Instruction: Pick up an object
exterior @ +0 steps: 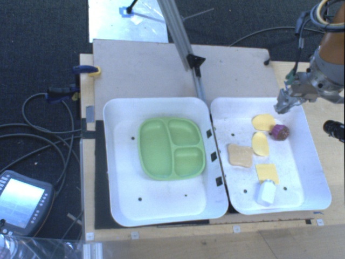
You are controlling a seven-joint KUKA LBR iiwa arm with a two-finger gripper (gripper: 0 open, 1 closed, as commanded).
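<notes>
Two bins are seen: the left bin (pixel 121 198) holds a green tray (pixel 172 148); the right bin (pixel 307 190) holds two yellow chips (pixel 263 122), a purple ball (pixel 279 132), toast (pixel 240 155), a cheese square (pixel 267 172) and a white bottle (pixel 266 192). A metal pole (pixel 178 28) crosses the bench at 12 o'clock. The gripper (pixel 284 102) hangs at 12 o'clock from the ball, just apart; its jaw state cannot be told.

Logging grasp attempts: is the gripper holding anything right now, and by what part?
Nothing is held. The gripper hangs over the right bin's far edge, apart from the food pieces lying in it.
</notes>
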